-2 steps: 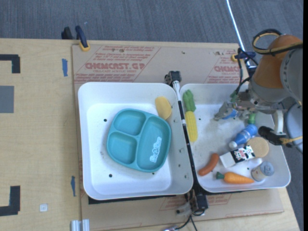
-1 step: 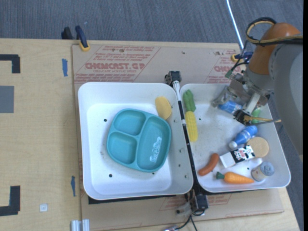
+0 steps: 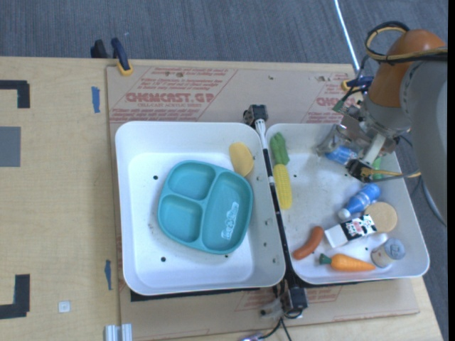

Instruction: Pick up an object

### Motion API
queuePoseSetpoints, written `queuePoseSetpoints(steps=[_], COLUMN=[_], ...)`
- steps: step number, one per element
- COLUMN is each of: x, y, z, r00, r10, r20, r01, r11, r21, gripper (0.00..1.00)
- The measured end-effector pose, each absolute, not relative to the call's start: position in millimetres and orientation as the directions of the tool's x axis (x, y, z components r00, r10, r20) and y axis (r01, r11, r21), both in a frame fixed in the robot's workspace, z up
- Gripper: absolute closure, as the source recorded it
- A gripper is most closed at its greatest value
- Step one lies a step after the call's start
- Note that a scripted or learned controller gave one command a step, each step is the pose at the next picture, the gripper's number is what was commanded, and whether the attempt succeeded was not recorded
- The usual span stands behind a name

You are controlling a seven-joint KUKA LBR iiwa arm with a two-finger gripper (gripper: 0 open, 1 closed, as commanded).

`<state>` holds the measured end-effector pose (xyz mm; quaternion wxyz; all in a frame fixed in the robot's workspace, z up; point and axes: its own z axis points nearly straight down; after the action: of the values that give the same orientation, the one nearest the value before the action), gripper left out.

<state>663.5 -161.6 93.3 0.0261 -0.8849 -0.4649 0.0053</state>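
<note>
Two bins (image 3: 135, 190) on bench: far left of claw, teal divided plate (image 3: 205, 206), yellow lemon-like toy (image 3: 242, 158) at divider. Nearer, corn (image 3: 282, 183) along right bin's left wall. Claw (image 3: 359, 148) low at back of right bin, over blue object (image 3: 340, 155); grip state cannot tell, likely targeting it. Toward front from claw, blue bottle (image 3: 362, 201), carrot (image 3: 348, 263) cluster; clutter crowds approach.

**A robot test bench in a lab**

The wooden bench (image 3: 57, 212) carries black tape markers, a stamped cardboard sheet (image 3: 185, 94) and two white bins (image 3: 131, 212) clamped together. Toy food (image 3: 282, 183) fills one bin. Grey office carpet (image 3: 213, 13) lies behind, crossed by a white cable (image 3: 341, 20).
</note>
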Motion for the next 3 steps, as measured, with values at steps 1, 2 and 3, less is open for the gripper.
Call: queuePoseSetpoints(steps=[1, 2, 3], x=[667.2, 666.8, 605.5], y=[-112.9, -113.3, -114.4], z=[183.1, 182.4, 84.9], r00=[0.479, 0.479, 0.631], r10=[0.878, 0.878, 0.776], r20=[0.001, 0.0, 0.0], r01=[0.878, 0.878, 0.776], r11=[-0.479, -0.479, -0.631], r21=[0.002, 0.0, -0.001], gripper=[1.0, 0.0, 0.0])
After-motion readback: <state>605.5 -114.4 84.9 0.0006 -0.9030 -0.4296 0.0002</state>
